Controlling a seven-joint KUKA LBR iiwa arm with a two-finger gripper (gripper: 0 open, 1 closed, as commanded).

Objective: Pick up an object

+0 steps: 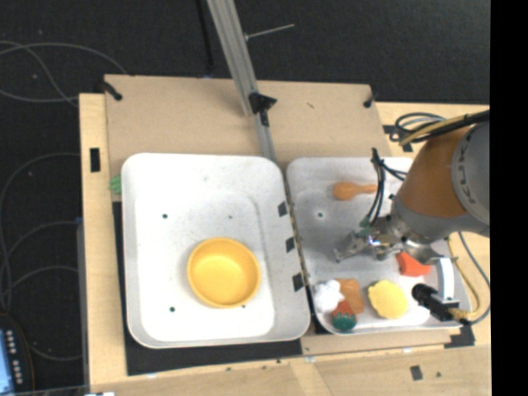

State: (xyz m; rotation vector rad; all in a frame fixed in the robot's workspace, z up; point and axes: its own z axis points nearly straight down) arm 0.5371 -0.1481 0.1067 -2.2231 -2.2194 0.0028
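the two-finger gripper [356,247], whose grip state i cannot tell, hovers low in the right white bin [318,190], so it should centre over the nearby yellow rounded plastic piece [388,299] before descending.

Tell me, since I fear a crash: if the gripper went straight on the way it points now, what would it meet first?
The gripper seems to point toward the left of the view, low over the right bin. Its line crosses bare bin floor, so the divider between the bins looks likely first, though depth is unclear.
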